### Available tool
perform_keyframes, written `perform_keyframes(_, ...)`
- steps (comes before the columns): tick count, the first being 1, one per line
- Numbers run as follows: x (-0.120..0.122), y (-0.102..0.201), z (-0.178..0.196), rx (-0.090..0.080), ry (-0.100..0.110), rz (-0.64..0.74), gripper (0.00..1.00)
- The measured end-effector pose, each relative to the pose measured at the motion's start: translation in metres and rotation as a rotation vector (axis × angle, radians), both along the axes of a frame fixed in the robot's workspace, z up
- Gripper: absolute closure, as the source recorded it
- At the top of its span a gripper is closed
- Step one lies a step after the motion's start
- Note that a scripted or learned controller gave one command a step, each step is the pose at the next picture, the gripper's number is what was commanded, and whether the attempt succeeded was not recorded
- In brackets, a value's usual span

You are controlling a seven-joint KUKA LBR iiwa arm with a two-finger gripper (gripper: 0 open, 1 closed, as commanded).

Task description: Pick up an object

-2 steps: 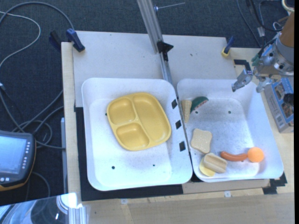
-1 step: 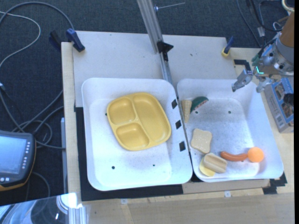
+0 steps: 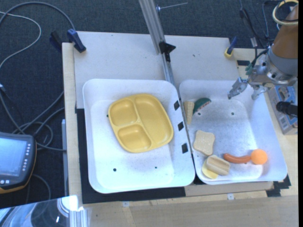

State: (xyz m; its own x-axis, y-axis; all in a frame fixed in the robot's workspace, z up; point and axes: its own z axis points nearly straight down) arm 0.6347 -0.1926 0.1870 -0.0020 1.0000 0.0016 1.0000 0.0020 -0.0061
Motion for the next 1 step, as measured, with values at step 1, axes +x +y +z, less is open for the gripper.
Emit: perform_keyframes(1,-0.0049,-0.0065,-0.0461,0.000,0.000,-0.002,0.00)
